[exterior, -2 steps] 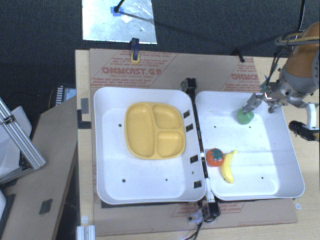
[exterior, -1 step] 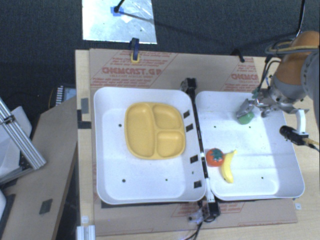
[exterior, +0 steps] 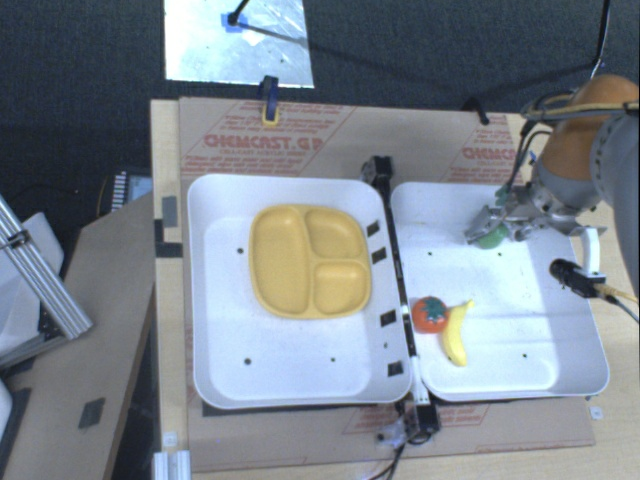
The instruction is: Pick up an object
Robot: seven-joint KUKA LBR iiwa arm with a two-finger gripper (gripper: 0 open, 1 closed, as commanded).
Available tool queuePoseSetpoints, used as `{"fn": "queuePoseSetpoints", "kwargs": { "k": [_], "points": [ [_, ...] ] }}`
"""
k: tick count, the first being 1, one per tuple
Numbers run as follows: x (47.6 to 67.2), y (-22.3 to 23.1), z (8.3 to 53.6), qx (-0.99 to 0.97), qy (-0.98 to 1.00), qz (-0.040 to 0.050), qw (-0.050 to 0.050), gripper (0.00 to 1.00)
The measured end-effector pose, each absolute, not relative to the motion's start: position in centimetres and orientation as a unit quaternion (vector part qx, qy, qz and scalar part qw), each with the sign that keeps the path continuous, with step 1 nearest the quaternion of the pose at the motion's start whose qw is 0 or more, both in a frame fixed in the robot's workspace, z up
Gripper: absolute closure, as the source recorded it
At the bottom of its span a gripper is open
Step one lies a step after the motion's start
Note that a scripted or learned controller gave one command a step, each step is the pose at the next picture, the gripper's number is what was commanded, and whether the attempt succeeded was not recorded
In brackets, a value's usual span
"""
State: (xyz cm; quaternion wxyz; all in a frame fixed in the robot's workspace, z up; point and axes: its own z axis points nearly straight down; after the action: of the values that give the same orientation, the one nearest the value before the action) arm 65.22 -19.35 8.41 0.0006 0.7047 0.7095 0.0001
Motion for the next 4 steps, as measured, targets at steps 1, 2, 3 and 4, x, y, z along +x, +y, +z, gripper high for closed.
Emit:
{"fn": "queuePoseSetpoints", "kwargs": {
  "k": [1, 2, 3, 4],
  "points": [
    [65.4, -19.4, 9.7, 0.704, 0.710, 0.0014, 0.003, 1.00],
    [65.4, -20.4, 15.2, 0.707, 0.708, 0.0017, 0.003, 1.00],
    [65.6, -20.4, 20.8, 0.705, 0.709, 0.0019, 0.004, 1.00],
    [63.0, -15.8, 20.1, 0.704, 0.710, 0.0002, -0.001, 1.00]
  ]
}}
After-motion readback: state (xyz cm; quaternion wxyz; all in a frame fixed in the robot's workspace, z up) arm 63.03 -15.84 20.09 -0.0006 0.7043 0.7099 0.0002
